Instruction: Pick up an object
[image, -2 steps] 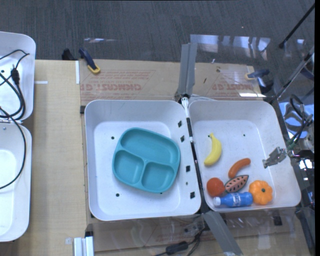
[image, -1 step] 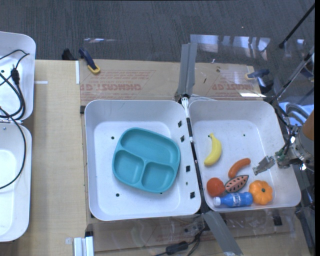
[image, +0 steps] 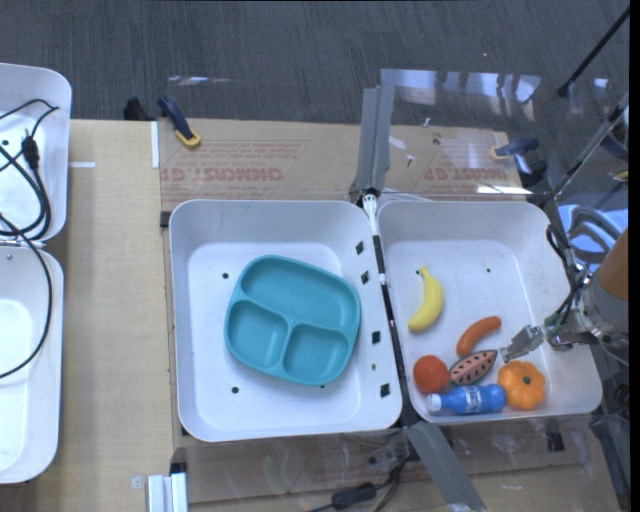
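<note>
Writing: the brown cardboard sheet (image: 300, 160) lying on the bench (image: 110, 300) behind the bins carries red lettering, seen upside down and mirrored; it looks like "CHEMCAST GP" printed twice, once behind each bin, though the letters are too faint to be sure. The bottle's label is too small to read.

Left bin (image: 190, 400): one teal divided plate (image: 292, 319) with three compartments, lying flat near the bin's middle.

Right bin (image: 545, 240):
- yellow banana (image: 427, 299), toward the bin's left side, well apart from the rest;
- orange sausage-shaped piece (image: 478, 334), near the middle;
- red-orange round fruit (image: 431, 374), by the front left;
- striped oval toy (image: 473, 367), touching the round fruit and the bottle;
- blue bottle (image: 468, 401) with a white cap, lying on its side along the front wall;
- small orange pumpkin (image: 522, 385), at the front right, touching the bottle's end.

Claw (image: 520, 345): low in the right bin, reaching in from the bin's right wall, just above the pumpkin and beside the sausage piece. Nothing is seen between its fingers; whether they are spread or closed cannot be told.
</note>
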